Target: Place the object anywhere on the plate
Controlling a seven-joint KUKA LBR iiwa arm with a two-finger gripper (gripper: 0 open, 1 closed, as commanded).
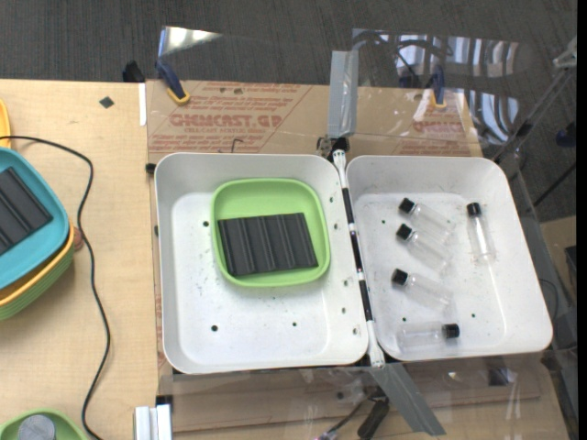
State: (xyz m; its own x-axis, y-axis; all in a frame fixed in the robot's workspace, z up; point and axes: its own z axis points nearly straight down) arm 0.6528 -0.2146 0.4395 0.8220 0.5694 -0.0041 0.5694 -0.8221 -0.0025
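Two white bins sit side by side at frame centre, left bin (183,310) and right bin (514,273), their inner rims touching along a hinge-like seam.

Left bin: green plate (225,200) in its upper half, square with rounded corners. Dark ribbed mat (267,244) lies on the plate, covering most of its floor, slightly askew. Bin floor below the plate bare, a few dark specks.

Right bin: five clear vials with black caps, all lying flat, well apart from the plate.
- vial one (415,212), upper left of bin
- vial two (417,238), just below it
- vial three (478,231), upper right, lying nearly upright in frame
- vial four (417,286), mid bin
- vial five (429,335), lower edge, cap to the right

The two bin rims stand between vials and plate.

Around: printed cardboard (238,117) under the bins at top; clear plastic sheet (459,71) clamped at upper right; teal and yellow trays (41,246) at frame left; black cable (92,273) snaking down the wooden bench (55,356).
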